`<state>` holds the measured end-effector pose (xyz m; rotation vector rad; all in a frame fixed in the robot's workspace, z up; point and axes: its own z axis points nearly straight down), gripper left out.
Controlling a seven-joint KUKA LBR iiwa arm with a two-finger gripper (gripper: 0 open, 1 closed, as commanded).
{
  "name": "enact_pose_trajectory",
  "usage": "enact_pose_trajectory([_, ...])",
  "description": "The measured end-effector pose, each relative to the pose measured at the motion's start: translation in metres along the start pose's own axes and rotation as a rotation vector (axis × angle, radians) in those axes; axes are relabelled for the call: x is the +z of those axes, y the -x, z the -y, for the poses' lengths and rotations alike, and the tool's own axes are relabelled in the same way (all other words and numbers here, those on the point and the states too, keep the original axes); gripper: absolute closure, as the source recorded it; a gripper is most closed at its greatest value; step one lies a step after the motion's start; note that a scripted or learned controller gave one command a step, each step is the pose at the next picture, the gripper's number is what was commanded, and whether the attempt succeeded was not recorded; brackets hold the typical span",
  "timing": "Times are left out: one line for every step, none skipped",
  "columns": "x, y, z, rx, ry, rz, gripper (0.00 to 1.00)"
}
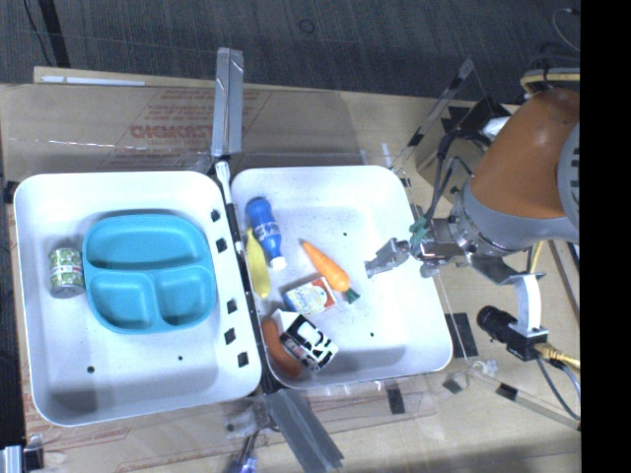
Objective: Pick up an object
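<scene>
While the arm (523, 180) reaches in from three o'clock, the gripper (386, 258) is seen over the right bin (389, 190), on its three o'clock side, with nothing between its fingers; whether they are spread or closed cannot be told at this size. The pose is judged to be an approach or a hover, since the tool is kept clear of the objects, which lie toward nine o'clock of it.

The nearest candidate is the carrot (326, 265), lying slanted just beside the gripper at its nine o'clock. It is touched or nearly touched at its lower end by a small red-and-white carton (310, 295), so a closing grasp there could be crowded. At eleven o'clock of the carrot a blue bottle (264, 228) is laid along the bin's left wall, with a yellow banana-like piece (257, 267) pressed beside it. At the bin's seven o'clock corner a black-and-white toy (308, 342) is stacked on a brown rounded item (276, 351); these are packed tight against the wall and are judged harder to reach.

In the left bin (39, 363) a blue divided tray (148, 269) is set in the middle, and a small tin (66, 270) is placed at its nine o'clock, well apart from the gripper.
</scene>
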<state>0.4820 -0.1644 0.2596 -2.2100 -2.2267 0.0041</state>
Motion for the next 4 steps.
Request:
enact_pose_trajectory([0.16, 0.024, -0.033, -0.2, 0.015, 0.005, 0.0])
enact_pose_trajectory([0.16, 0.004, -0.065, -0.061, 0.015, 0.004, 0.0])
enact_pose_trajectory([0.149, 0.002, -0.066, -0.066, 0.016, 0.002, 1.0])
enact_pose_trajectory([0.043, -0.03, -0.135, -0.087, 0.003, 0.001, 1.0])
